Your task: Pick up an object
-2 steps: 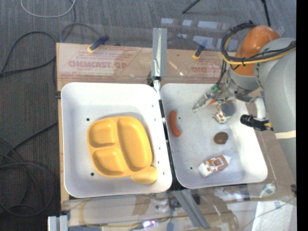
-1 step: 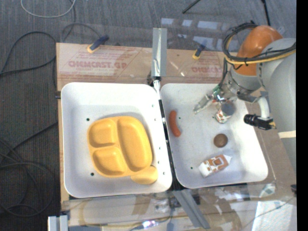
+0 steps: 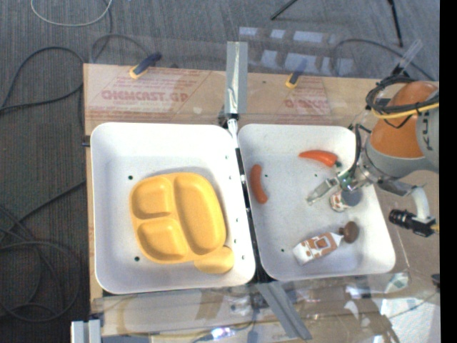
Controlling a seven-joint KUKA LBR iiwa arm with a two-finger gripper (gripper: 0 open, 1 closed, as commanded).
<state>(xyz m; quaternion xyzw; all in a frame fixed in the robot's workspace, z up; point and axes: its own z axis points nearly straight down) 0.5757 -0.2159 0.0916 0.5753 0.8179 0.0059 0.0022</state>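
While the claw (image 3: 330, 189) hangs with fingers apart, holding nothing, over the right bin (image 3: 285, 259), the pepper (image 3: 318, 156) lies just beyond it, long axis left-right.

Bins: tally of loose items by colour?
Yellow: 2, divided tray and a rounded piece at its corner, left bin
Orange-red: 2, chili pepper, sausage, right bin
Brown-and-white: 1, packet
Dark brown: 1, round piece
Total: 6

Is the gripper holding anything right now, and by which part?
Nothing is held. The gripper hangs open over the right bin, between the orange pepper and the small carton.
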